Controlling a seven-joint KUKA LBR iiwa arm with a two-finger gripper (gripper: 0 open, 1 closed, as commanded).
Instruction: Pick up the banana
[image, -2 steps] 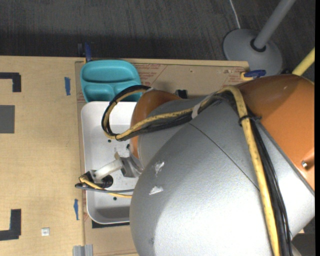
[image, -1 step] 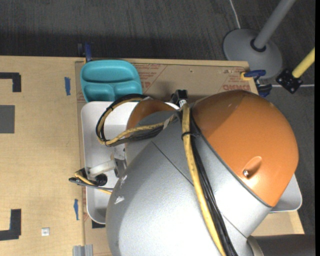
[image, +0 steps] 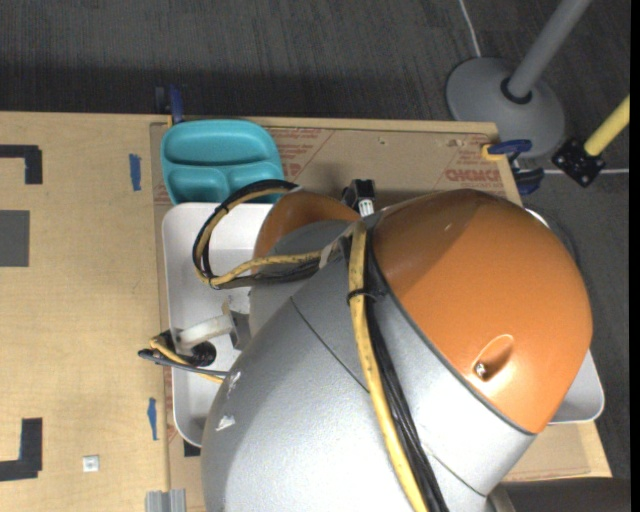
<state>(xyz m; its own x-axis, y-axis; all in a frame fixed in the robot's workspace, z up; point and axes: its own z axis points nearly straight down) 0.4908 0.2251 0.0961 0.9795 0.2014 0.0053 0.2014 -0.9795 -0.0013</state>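
My grey arm with its orange band (image: 470, 300) looms close under the camera and covers most of both bins. Its wrist end reaches down over the left white bin (image: 172, 290), where my gripper (image: 222, 330) is largely buried beneath the arm's own body. Yellow and black cables loop above the bin's far half. Whatever lies on the bin floors is hidden behind the arm, and I can make out no banana on the bare strip of bin at the left.
A teal plastic container (image: 220, 160) sits at the far end of the left bin. A corner of the right bin (image: 588, 400) pokes out at lower right. A grey stand base (image: 500, 90) stands beyond the bench.
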